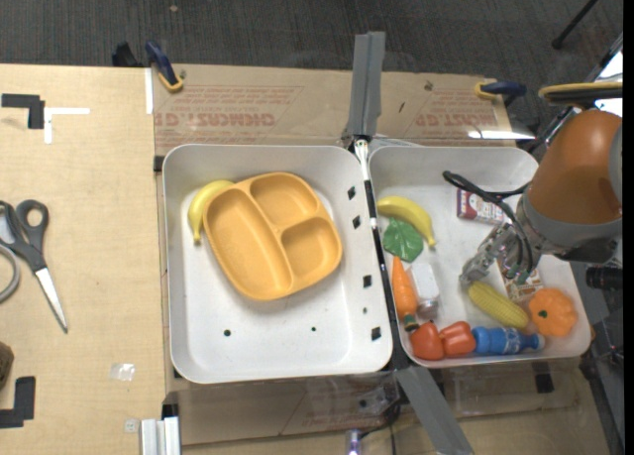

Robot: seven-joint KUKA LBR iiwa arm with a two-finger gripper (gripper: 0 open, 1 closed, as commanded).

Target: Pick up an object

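Take the yellow divided plate as your landmark. Around it, the left bin leaves you bare white floor below and lower left of the plate; a banana is tucked against its upper-left edge.

Right of the plate, past the divider, the right bin is crowded. A second banana, a green piece, a carrot and a red pepper line the near wall. Farther right, corn, a blue bottle and an orange block the bottom corner. The open floor there lies mid-bin, between the green piece and the gripper.
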